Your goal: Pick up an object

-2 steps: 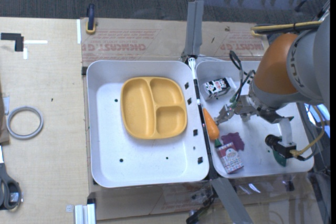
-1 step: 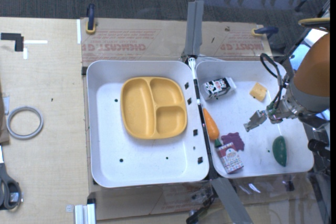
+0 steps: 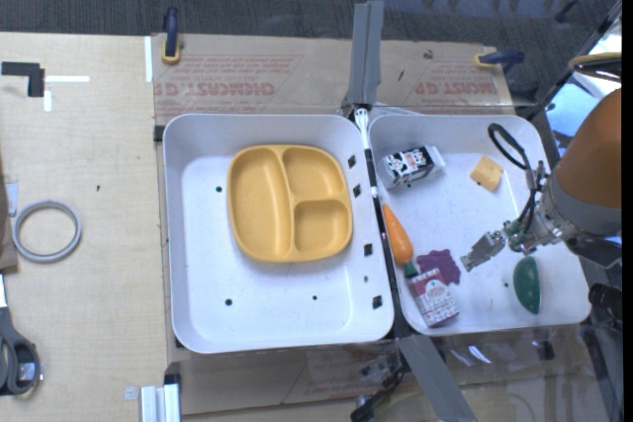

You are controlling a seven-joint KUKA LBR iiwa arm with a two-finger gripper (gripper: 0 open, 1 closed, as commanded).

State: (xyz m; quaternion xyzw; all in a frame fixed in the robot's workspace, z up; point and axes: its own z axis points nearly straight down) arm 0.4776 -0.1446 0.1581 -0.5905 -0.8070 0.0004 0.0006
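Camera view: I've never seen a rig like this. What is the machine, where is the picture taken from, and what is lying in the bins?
One fixed camera looks down at a slant on a bench with two white bins. The grey and orange robot arm reaches in from the right, and its gripper hangs over the right bin. Nothing shows between its jaws. That bin holds a carrot, a green object, a yellow block, a black-and-white packet, a purple item and a small red-labelled packet. The left bin holds a yellow divided plate.

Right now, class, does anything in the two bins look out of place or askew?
Mildly: the carrot lies against the divider wall, not flat on the right bin's floor. The yellow divided plate sits level in the left bin.
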